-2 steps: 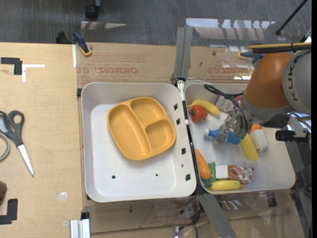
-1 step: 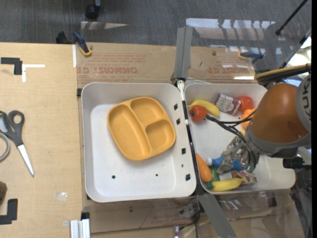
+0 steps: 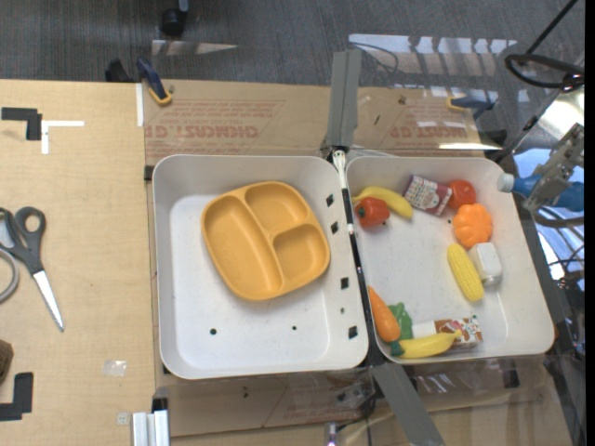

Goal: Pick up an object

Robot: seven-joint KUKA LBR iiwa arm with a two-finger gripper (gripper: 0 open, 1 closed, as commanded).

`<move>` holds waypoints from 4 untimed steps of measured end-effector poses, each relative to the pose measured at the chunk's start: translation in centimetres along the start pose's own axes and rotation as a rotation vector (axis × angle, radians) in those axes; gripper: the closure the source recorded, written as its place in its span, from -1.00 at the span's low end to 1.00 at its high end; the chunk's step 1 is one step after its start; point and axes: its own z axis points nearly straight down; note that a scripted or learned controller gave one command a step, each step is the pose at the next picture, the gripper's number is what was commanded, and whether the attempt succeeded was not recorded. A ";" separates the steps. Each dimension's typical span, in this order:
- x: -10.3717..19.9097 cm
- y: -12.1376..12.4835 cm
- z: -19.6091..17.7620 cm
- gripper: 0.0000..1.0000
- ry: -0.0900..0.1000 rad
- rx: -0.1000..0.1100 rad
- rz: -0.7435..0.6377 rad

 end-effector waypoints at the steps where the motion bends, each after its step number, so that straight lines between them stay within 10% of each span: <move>1: -8.1 -2.8 -4.9 1.00 0.000 0.000 0.025; 2: -14.1 1.7 -3.9 1.00 -0.001 -0.001 -0.105; 3: -8.8 -2.8 10.3 1.00 0.001 0.000 -0.333; 4: -8.8 -2.8 10.2 -1.00 0.000 -0.001 -0.334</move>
